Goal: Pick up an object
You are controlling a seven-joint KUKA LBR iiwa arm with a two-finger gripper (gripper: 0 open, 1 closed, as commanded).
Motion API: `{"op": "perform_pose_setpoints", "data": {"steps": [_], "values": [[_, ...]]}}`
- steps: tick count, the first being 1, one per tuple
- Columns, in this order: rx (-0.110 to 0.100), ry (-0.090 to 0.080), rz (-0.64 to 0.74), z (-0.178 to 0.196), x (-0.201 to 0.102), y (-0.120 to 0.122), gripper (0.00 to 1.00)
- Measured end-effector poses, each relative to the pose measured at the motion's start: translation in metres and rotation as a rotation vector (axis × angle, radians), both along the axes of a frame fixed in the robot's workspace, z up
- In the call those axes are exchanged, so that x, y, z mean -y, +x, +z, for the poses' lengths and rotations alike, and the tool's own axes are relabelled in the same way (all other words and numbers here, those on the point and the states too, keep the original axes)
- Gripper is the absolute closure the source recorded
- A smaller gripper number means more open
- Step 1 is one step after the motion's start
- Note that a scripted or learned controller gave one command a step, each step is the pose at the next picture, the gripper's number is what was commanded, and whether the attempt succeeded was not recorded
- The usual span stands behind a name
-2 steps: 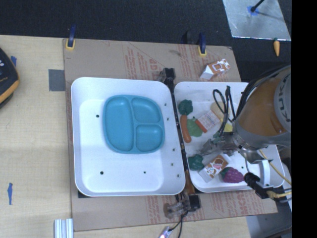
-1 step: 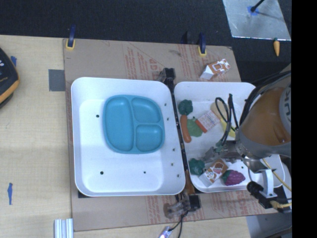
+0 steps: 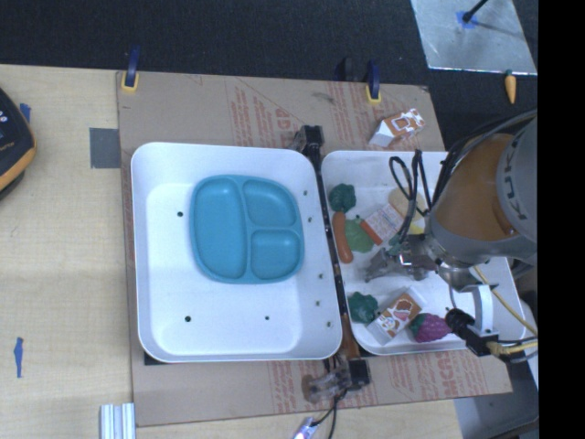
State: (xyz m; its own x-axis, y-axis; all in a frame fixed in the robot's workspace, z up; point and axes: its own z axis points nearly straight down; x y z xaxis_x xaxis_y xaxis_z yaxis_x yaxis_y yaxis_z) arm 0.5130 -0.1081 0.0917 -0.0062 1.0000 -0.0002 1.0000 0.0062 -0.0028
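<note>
Counter carries two shallow white bins side by side on a cardboard sheet (image 3: 274, 108).

Left bin (image 3: 155, 245): holds a blue divided plate (image 3: 245, 229), three compartments, lying flat near the bin's middle.

Right bin (image 3: 366, 165): holds the loose objects. A dark green lump (image 3: 343, 196) sits at the far left corner. An orange carrot-shaped piece (image 3: 341, 236) lies along the left wall, with a light green piece (image 3: 358, 237) just beside it on the right. A small red-and-white packet (image 3: 381, 219) lies right of those. At the near side: another dark green lump (image 3: 363, 306), a small brown-and-white carton (image 3: 398, 315) just right of it, and a magenta piece (image 3: 430, 326) right of the carton.

A second small carton (image 3: 398, 127) lies outside the bins on the cardboard, beyond the right bin's far edge.

Arm (image 3: 480, 204) reaches in from the right, over the right bin. Tool (image 3: 391, 263) is low over the bin's middle, between the light green piece and the near carton. Cannot tell how the tool is set; nothing seen gripped.
</note>
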Motion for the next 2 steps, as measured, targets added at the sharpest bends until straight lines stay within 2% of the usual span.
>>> {"op": "perform_pose_setpoints", "data": {"steps": [1,2], "values": [[0.001,0.0,-0.002,0.0,0.026,0.057,0.0],[0.001,0.001,-0.002,0.001,0.014,0.124,0.0]]}}
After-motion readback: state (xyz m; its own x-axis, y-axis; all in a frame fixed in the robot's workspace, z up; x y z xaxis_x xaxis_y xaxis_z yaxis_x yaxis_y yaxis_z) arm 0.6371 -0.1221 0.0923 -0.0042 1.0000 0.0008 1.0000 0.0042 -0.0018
